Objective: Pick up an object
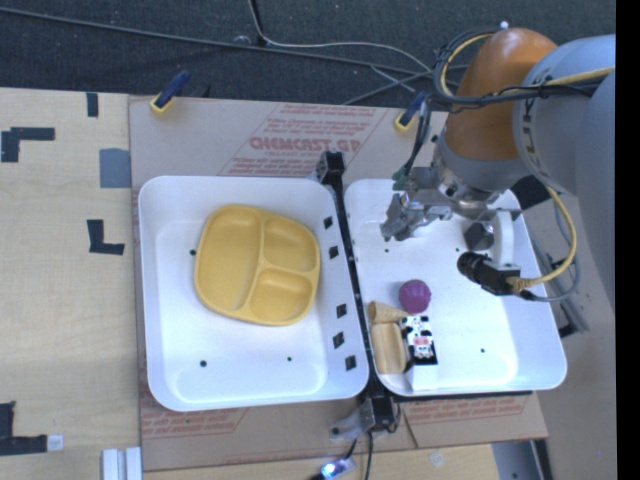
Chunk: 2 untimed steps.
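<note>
My gripper (pixel 398 224) hangs over the upper left part of the right bin (pixel 500 363), its fingers pointing down toward the bin floor with nothing visible between them. A purple ball (pixel 415 294) lies lower in that bin, apart from the gripper. Just below the ball sits a small black-and-white block (pixel 421 345), and a tan wooden piece (pixel 385 341) rests against the bin's left wall. A yellow divided plate (pixel 257 264) lies in the left bin (pixel 165 298).
A black divider strip (pixel 342 258) runs between the two bins. Cables loop off the arm at the right bin's right side (pixel 520 280). Yellow-and-blue clamps (pixel 170 92) hold the cardboard base at the back.
</note>
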Tool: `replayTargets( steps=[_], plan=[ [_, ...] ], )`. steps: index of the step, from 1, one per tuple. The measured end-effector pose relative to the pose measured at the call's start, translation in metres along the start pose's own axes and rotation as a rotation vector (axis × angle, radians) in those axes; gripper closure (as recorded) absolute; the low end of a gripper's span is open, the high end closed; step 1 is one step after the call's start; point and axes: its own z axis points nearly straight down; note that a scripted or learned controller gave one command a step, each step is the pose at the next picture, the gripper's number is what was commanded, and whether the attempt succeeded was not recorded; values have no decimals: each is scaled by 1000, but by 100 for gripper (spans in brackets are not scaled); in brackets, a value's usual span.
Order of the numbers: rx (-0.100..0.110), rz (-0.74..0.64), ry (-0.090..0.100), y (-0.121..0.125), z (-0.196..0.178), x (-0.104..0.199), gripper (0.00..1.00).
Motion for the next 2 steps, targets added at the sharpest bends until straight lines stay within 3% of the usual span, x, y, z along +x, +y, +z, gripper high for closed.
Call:
replayTargets(
  steps=[2],
  plan=[
    [-1, -1, 0, -2, -3, 113, 100]
  ],
)
